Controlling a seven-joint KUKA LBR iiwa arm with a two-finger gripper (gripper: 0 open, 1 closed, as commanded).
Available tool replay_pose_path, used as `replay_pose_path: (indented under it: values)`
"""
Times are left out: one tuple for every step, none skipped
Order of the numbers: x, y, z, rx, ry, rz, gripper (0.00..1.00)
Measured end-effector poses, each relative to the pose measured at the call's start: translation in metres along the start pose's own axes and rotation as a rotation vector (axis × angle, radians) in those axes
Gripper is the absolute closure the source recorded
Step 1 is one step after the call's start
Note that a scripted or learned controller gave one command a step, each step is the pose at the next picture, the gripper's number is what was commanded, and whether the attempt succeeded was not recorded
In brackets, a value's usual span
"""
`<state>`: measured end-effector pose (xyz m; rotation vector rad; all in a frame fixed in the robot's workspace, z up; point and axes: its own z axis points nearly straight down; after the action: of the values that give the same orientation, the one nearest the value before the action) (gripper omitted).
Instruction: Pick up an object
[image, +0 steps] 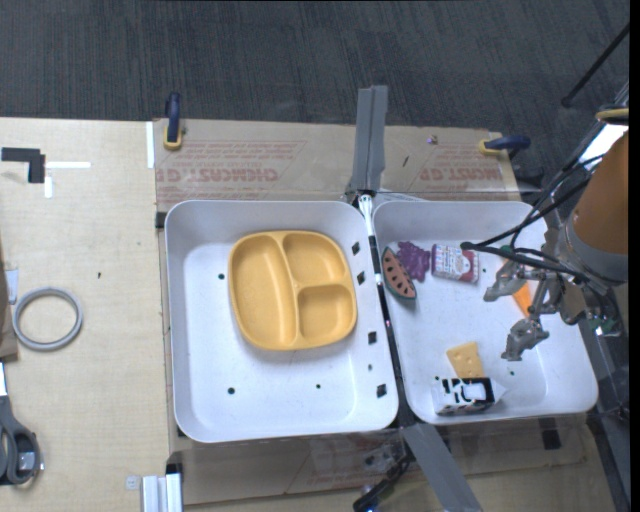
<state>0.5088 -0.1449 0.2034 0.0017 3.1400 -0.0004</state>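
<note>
gripper (512, 318): over right side of right bin, fingers spread wide, nothing between them
arm (600, 215): enters from right, orange band visible, cables trailing across bin edge
right bin (560, 385): holds all loose items
cheese (464, 360): yellow wedge, centre-front, left of lower finger, apart from it
black item (466, 393): black-and-white, at front wall, just below cheese
orange bit (521, 299): small, between the fingers' area, partly hidden by gripper
carton (455, 262): small red-white pack, back of bin
grapes (412, 260): purple, just left of carton
melon slice (399, 275): near left wall, touching grapes
left bin (200, 380): holds yellow divided plate (293, 289)
bench: tape ring (43, 318) far left, scissors (17, 450) at front-left corner
</note>
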Motion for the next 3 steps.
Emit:
replay_pose_path:
  values:
    - [-0.080,0.005,0.042,0.001,-0.001,0.247,0.00]
    - [-0.138,0.030,0.103,-0.002,-0.012,0.816,0.00]
    - [-0.148,0.038,0.104,-0.003,-0.014,1.034,0.00]
